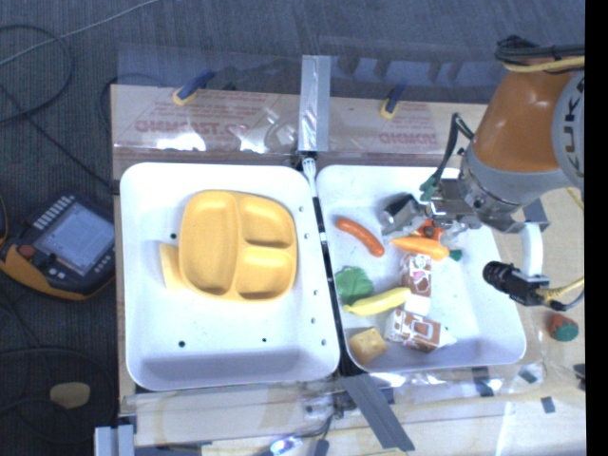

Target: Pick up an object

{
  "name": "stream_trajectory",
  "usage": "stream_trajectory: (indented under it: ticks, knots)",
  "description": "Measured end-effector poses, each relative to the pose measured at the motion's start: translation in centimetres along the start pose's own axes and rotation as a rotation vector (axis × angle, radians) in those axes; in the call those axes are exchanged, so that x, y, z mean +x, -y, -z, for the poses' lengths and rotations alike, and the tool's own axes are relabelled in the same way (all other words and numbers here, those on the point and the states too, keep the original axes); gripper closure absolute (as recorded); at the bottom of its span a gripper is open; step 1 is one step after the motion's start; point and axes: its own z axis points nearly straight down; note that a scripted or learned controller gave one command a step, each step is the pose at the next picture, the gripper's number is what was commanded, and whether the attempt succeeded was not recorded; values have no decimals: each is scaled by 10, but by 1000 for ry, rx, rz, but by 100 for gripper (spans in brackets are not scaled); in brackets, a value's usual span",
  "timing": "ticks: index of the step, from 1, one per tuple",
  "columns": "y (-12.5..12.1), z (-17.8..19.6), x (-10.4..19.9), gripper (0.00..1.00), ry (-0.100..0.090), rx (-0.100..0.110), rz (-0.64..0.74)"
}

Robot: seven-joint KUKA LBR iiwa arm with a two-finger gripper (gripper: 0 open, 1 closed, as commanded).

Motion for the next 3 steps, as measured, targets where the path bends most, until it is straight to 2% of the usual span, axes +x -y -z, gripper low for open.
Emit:
stream_trajectory:
  ticks: [1,2,3]
  knots:
    - [-23,-129,-48,0,-1,-4,165]
    - [-92,-154,-52,0,3,-14,156]
    - [-87,-154,-108,0,0,-18,-3]
